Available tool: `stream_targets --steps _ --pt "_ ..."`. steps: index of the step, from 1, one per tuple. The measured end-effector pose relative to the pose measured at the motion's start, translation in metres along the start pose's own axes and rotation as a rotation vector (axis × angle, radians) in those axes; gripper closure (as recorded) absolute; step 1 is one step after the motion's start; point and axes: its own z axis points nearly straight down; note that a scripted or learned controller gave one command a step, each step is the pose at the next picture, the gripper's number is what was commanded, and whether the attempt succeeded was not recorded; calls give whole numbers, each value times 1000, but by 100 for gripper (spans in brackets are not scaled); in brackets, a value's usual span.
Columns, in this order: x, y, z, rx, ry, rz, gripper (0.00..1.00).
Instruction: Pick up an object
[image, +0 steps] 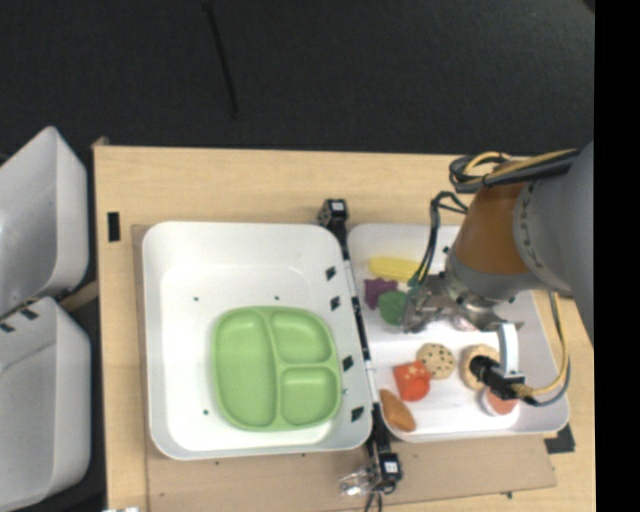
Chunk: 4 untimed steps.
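floor: dark black carpet-ish surface | bench: light tan wooden top | left edge: two white padded blocks, stacked-looking

Two white bins sit on a tan wooden surface. A light green divided plate lies in one. The other holds a yellow piece, a purple piece, a red piece and a speckled tan cookie.

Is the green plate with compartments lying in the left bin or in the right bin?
In the left bin. The green plate lies flat on its white floor, all its edges inside the walls.
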Motion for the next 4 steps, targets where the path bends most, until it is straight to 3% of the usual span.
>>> stream_targets --steps 2,3,4 --pt "-10 8 -115 -6 -2 -15 100" --pt "-11 8 -130 -1 0 -15 100" --pt "40 13 -140 -2 1 -20 100"
